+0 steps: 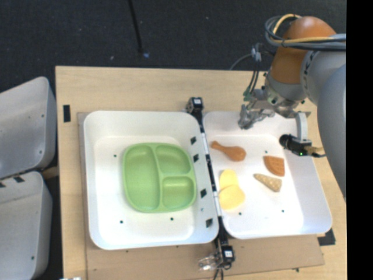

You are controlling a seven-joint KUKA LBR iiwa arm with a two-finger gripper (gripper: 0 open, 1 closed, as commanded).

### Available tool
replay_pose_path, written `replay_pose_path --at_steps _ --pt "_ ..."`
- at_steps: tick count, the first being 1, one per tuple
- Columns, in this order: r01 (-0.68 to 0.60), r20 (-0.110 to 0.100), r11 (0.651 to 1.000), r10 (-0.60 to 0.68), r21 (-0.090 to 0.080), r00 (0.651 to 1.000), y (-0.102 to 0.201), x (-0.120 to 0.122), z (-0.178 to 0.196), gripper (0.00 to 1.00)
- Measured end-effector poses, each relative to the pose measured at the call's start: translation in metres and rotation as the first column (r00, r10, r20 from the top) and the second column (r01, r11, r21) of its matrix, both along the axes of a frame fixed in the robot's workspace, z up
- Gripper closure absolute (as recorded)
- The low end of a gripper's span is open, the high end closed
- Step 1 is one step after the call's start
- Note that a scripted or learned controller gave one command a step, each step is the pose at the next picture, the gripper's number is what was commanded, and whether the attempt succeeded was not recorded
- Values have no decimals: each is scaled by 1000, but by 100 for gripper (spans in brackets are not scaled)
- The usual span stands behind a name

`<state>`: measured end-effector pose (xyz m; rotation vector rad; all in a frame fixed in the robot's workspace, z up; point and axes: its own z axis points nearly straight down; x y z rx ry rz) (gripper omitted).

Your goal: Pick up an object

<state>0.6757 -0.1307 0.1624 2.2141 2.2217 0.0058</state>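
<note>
1. Pincer [252, 119]: on the grey arm [326, 80] with the orange band, reaching in from the view's right. It hangs over the far corner of the right bin [303, 212], next to the divider between the bins. Whether it is spread or pressed together cannot be told from this angle.
2. Brown toy drumstick [228, 151]: lies on the right bin's floor, just nearside of the pincer and a little toward the divider. It is the closest item to the pincer and is apart from it.
3. Orange-brown wedge [274, 165]: lies on the same floor, nearside of the pincer and off toward the arm's side. It is clear of the drumstick.
4. Tan wedge [268, 182]: lies just beyond the orange-brown wedge as seen from the pincer, close to it but apart.
5. Upper yellow slice [228, 178]: lies farther from the pincer than the drumstick, beside the divider.
6. Lower yellow slice [232, 198]: touches or overlaps the upper slice. It is the farthest of the right bin's items from the pincer.
7. Green divided plate [158, 177]: has three compartments and lies flat in the left bin [105, 127], across the divider and well apart from the pincer.
8. Counter [70, 86]: pale wood, bearing both white bins side by side.
</note>
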Motion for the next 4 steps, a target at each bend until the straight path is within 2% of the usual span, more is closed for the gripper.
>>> replay_pose_path --at_steps 2,4 --pt "1 0 1000 -1 0 1000 -6 -5 101 100" --pt "-2 -7 1000 2 1 1000 92 -7 78 100"
